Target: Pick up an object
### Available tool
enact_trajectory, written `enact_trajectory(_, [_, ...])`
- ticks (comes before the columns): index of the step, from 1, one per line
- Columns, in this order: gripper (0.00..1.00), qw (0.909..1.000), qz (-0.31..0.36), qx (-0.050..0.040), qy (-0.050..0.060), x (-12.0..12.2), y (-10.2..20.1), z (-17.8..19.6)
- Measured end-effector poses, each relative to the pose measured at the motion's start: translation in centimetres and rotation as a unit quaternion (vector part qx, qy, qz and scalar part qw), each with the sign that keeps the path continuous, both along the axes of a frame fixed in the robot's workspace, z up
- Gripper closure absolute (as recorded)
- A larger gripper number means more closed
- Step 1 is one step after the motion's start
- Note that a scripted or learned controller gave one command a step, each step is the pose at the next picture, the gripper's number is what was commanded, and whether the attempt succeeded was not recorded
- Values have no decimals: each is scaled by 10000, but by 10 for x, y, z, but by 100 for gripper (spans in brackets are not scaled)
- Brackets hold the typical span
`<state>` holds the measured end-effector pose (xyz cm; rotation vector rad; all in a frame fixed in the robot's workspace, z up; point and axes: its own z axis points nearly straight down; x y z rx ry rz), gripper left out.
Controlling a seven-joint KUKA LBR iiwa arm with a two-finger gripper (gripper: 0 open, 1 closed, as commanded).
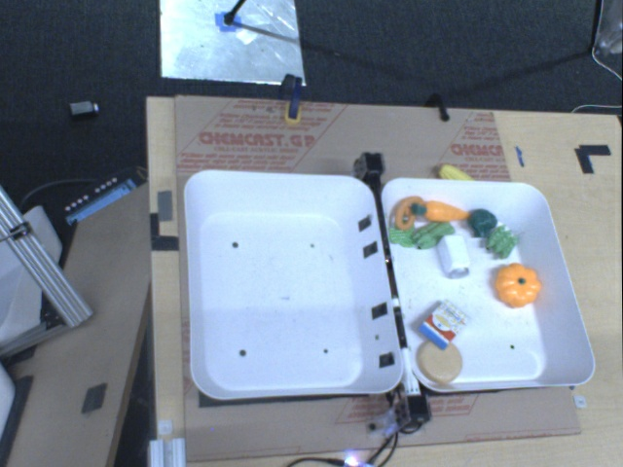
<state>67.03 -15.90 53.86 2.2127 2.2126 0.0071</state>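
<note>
The right bin [560, 290] holds several small toy items. An orange pumpkin [517, 285] lies at its right side. A white cylinder [453, 255] rests near the middle. At the back sit a carrot [443, 211], a green leafy piece [421, 234], a dark green broccoli [482, 222] and a light green piece [502, 241]. Toward the front are a small red, white and blue box [443, 324] and a tan round disc [439, 362]. A yellow banana [454, 173] lies on the board just behind the bin.
The left bin [282, 280] stands beside the right one, joined by black clips [375, 251] along the shared rim. Both rest on a cardboard sheet [263, 134]. A metal frame [34, 270] stands at the far left, and a shiny plate [231, 27] lies on the floor behind.
</note>
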Motion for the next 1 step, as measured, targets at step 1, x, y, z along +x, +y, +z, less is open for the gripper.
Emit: enact_trajectory(1, [100, 10000, -22, 32, 58, -134, -14, -2])
